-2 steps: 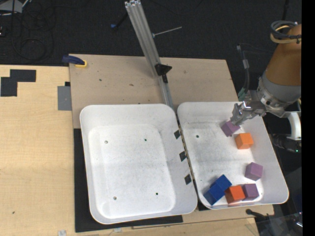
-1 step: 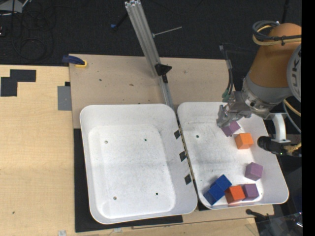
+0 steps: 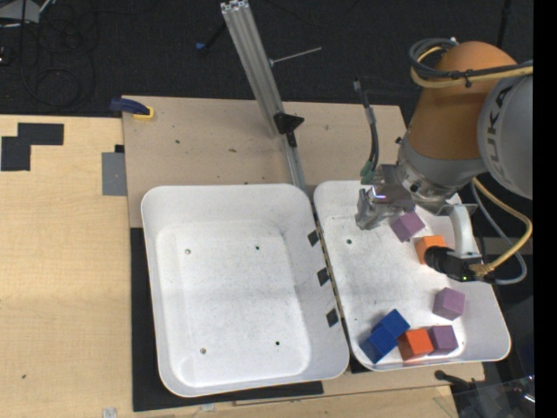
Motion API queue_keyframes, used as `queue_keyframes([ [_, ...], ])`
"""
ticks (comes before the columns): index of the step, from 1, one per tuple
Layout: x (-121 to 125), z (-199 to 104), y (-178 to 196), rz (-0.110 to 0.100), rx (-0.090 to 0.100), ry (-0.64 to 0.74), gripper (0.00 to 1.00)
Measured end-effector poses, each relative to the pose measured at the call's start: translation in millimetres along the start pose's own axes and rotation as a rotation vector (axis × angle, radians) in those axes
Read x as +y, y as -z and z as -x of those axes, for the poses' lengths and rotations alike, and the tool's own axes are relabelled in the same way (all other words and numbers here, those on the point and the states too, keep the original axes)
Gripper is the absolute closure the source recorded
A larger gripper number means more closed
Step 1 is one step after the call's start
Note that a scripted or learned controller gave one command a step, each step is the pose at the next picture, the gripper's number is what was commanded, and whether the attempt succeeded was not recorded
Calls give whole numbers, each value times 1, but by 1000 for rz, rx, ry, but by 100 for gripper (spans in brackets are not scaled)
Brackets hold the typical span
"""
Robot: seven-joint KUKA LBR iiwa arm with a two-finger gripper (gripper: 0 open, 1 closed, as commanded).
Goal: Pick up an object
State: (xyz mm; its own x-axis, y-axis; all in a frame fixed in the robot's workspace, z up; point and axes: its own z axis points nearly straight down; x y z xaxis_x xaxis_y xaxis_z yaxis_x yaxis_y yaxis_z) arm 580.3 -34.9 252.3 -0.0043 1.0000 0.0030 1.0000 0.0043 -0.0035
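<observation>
Rightward, right bin (image 3: 348, 320) holds blue block (image 3: 385, 334), orange, purple blocks; fingers (image 3: 372, 209) state unclear.

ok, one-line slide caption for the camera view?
KUKA gripper poised over the right bin, coloured blocks clustered at its near corner.

Open floor mid right bin (image 3: 383, 273); blocks (image 3: 409, 336) along near rim.

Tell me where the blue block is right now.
The blue block lies in the right bin, near its front edge, touching the orange block on its right, well below the gripper.
</observation>
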Motion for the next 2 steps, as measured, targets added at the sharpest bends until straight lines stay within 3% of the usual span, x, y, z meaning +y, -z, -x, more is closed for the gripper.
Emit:
queue_keyframes([
  [1, -13, -47, 2, -1, -1, 0, 100],
  [2, -31, -96, -19, -3, -1, 0, 100],
])
